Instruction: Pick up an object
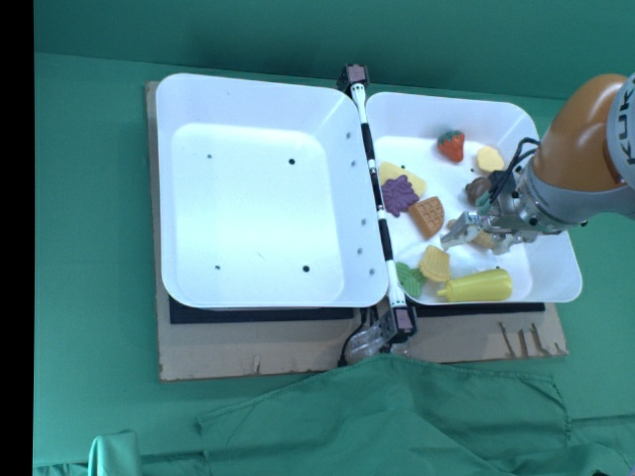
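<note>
Though the claw (pixel 474 232) hung low beside the yellow squeeze bottle (pixel 478 286), its grip couldn't be told, and nothing looked lifted yet.

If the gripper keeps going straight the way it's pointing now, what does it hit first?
The gripper points toward the view's left. Probably the orange waffle piece comes first, then the purple grapes; depth is unclear, so it might touch the right bin floor sooner.

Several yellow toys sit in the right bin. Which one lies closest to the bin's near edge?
The yellow squeeze bottle, lying on its side along the right bin's near wall. The other yellow pieces sit farther up the bin.
</note>
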